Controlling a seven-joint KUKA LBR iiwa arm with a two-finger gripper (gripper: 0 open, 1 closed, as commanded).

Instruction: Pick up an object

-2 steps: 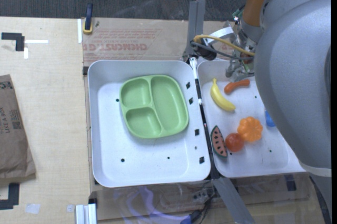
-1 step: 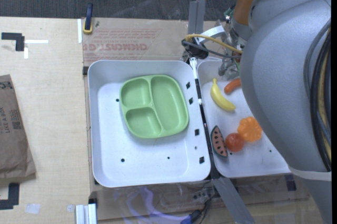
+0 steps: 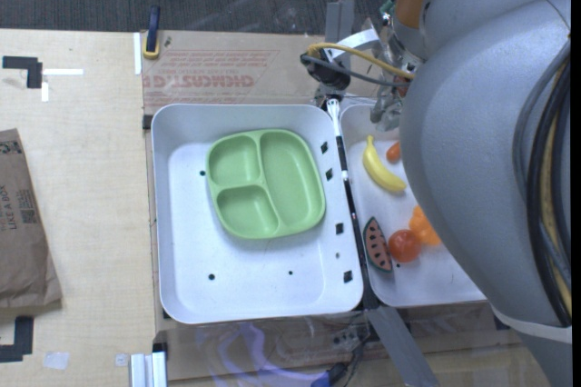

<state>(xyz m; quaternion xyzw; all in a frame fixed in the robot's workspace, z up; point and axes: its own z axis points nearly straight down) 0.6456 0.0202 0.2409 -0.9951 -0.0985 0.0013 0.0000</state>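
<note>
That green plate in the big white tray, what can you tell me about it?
The green plate is a pale green divided dish, apparently smooth plastic, with rounded corners and three compartments: two smaller ones on the view's left and one long one on its right. All three hold nothing. It lies flat, right side up, turned slightly askew, in the upper middle of the left bin, resting on the bin's floor. Nothing else touches it.

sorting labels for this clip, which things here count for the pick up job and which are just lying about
For the job, in the right bin:
banana
watermelon slice
red fruit
orange piece

Lying about:
green divided plate in the left bin
brown paper bag on the bench
</note>
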